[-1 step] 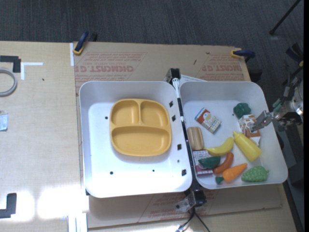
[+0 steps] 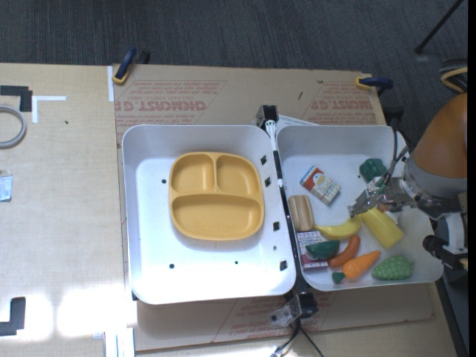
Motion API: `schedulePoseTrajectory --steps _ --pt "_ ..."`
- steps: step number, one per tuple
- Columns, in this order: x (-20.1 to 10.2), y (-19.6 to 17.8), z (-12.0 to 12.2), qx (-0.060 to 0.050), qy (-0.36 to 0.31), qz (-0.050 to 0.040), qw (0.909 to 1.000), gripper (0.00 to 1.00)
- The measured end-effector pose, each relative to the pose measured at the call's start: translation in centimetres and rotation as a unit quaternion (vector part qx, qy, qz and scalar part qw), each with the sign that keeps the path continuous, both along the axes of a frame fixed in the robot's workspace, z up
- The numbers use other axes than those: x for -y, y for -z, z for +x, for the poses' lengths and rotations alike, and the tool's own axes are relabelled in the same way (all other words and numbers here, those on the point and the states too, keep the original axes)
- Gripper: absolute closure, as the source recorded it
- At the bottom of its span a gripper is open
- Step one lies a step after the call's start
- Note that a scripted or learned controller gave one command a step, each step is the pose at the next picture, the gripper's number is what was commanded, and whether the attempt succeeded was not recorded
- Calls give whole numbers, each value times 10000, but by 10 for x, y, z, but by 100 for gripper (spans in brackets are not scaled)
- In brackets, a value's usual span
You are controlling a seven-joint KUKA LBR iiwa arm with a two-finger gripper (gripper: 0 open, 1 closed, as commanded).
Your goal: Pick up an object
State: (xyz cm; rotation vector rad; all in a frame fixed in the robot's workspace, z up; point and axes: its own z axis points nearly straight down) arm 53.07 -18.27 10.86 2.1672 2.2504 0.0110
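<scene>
In right bin point(image 2: 294, 141), my jaws point(image 2: 370, 201) hang low near right wall, just above yellow block point(image 2: 384, 227); cannot tell whether released or clenched. Banana point(image 2: 338, 230) lies just beside, left of block. Carrot point(image 2: 360, 265), green bumpy toy point(image 2: 393, 268), small box point(image 2: 320, 185), wooden cylinder point(image 2: 301, 212) scattered around. Left bin point(image 2: 149, 274) holds yellow divided plate point(image 2: 217, 195). Both bins sit on table point(image 2: 59, 236).

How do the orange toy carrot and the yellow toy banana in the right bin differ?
The orange toy carrot is straight and tapered with a green end; the yellow toy banana is curved. The carrot sits nearer the bin's front edge, the banana farther in. Both lie flat in the right white bin.
</scene>
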Motion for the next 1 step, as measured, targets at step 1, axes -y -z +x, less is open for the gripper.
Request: schedulePoseTrajectory --steps 1 --pt "2 -11 1 24 20 -23 10000 100"
